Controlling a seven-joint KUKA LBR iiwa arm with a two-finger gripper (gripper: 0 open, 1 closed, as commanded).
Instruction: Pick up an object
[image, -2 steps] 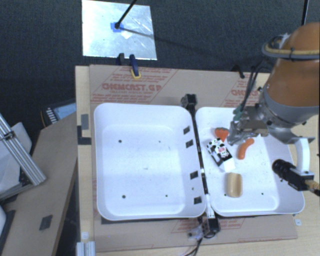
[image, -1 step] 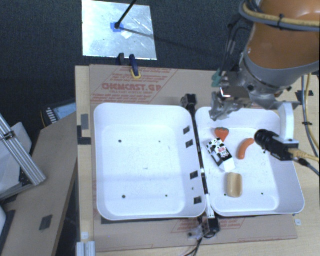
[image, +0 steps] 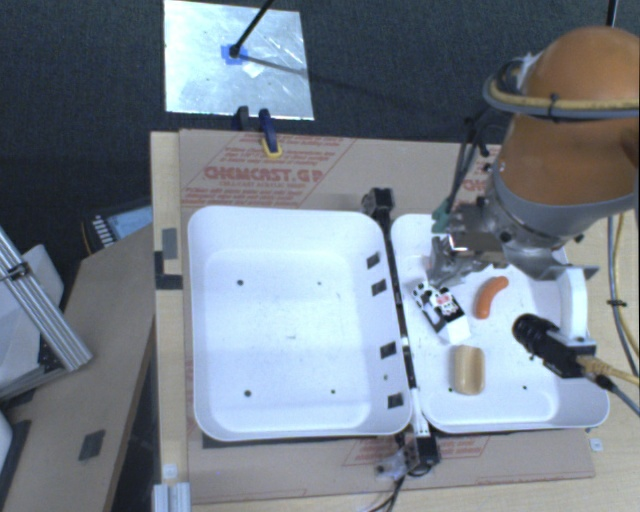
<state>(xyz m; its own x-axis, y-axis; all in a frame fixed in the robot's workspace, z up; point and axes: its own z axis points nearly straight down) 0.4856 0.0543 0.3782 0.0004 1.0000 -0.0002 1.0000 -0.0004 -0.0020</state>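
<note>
Closest to you in the camera view is the tan block (image: 467, 368). It's lying flat on the floor of the right bin (image: 520, 405), well to the near side of the gripper (image: 445, 262) and a touch to its right as you look at it. The gripper hangs over the far left part of that bin, near the wall it shares with the left bin (image: 290, 330). Honestly, you can't tell from this angle whether it's open or closed. Just on the near side of the gripper, almost under it, you've got a small black-and-white box (image: 440, 305) lying at a diagonal; whether the two touch isn't clear. An orange sausage-shaped piece (image: 490, 296) lies just right of that box, near the gripper but apart from it. The tan block sits apart from both. The arm (image: 575, 100) comes in from the right, with its big orange band looming over the bin's far right corner. Both bins sit on a brown cardboard sheet (image: 300, 170) with red print.
</note>
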